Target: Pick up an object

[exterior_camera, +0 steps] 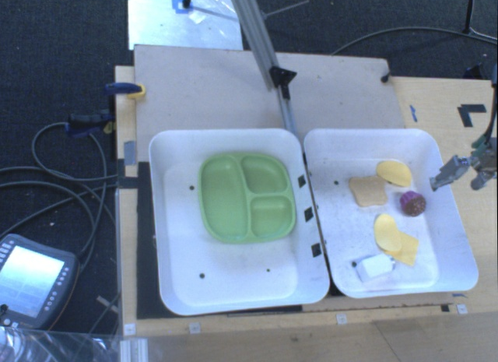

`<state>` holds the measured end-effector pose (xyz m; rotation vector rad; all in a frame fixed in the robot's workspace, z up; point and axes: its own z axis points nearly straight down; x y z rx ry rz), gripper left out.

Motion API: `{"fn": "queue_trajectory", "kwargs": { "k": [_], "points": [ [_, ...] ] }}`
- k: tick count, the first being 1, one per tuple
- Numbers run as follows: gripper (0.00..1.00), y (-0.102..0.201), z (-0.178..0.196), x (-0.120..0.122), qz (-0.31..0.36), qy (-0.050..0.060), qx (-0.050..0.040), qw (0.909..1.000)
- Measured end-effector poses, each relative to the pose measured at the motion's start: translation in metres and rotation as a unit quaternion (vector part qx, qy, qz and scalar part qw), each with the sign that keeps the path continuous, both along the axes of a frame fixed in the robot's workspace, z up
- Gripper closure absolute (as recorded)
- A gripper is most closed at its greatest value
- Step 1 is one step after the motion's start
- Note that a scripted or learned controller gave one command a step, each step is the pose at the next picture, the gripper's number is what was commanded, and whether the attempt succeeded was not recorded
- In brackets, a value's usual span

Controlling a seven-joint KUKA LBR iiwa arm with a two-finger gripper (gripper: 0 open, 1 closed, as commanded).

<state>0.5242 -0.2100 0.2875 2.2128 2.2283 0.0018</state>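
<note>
My pincer point(455, 172) sits at the right bin's point(327, 146) far edge. I cannot tell if it is open, and I see nothing in it. The purple ball point(413, 203) lies nearest, beside the tan toast point(368, 191). No pick made yet; it all remains.

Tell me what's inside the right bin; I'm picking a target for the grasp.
The right bin holds a tan toast piece, a yellow chip, a purple ball, two overlapping yellow pieces and a white block. The lower yellow piece is partly covered.
</note>
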Motion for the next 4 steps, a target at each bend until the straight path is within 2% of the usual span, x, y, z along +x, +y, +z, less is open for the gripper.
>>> {"fn": "queue_trajectory", "kwargs": {
  "k": [1, 2, 3, 4],
  "points": [
    [0.00, 0.000, 0.000, 0.000, 0.000, 0.000, 0.0000, 1.0000],
    [0.00, -0.003, -0.043, 0.004, -0.003, 0.002, 0.0002, 1.0000],
    [0.00, 0.004, -0.103, 0.002, -0.003, 0.003, 0.0009, 1.0000],
    [0.00, 0.005, -0.154, 0.012, -0.003, 0.002, 0.0006, 1.0000]
  ]
}}
